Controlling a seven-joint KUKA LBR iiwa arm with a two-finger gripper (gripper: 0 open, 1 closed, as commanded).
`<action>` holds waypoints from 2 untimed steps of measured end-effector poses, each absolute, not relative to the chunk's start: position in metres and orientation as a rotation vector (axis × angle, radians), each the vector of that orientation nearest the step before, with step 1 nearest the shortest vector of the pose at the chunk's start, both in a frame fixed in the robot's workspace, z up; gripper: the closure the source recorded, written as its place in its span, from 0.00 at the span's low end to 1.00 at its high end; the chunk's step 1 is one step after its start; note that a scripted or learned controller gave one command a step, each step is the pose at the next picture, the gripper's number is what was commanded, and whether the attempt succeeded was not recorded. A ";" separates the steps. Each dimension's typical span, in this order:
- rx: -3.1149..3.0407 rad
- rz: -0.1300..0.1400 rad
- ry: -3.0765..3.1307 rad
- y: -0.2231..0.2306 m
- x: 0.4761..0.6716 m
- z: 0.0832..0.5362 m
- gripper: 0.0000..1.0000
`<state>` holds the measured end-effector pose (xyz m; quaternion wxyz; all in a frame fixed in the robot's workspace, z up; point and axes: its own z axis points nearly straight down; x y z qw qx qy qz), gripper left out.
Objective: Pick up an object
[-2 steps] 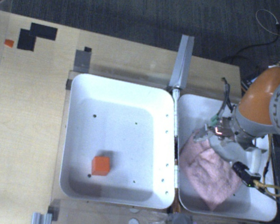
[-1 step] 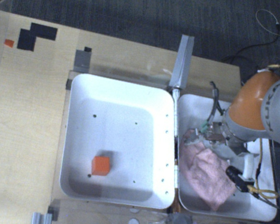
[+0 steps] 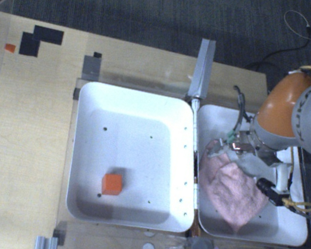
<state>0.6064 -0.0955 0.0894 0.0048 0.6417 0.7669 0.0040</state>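
Two bins on the counter (image 3: 26, 146): my fingers (image 3: 230, 147) hover low over the pink cloth (image 3: 232, 191), the nearest pick. Their spread I cannot tell; the orange cube (image 3: 112, 184) sits well apart.

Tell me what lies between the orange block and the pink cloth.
In the camera view, bare white floor of the left bin, then the two bins' adjoining rims, separate the orange block from the pink cloth.

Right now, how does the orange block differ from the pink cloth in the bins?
The orange block is small, rigid and boxy; the pink cloth is much larger, soft and crumpled. The block sits alone in the left bin, far from the arm; the cloth lies in the right bin, directly under the gripper. Both rest on a bin floor.
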 end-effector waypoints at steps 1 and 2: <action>1.930 0.010 2.468 -0.100 0.656 0.088 0.00; 1.850 0.011 2.526 -0.111 0.591 0.090 0.00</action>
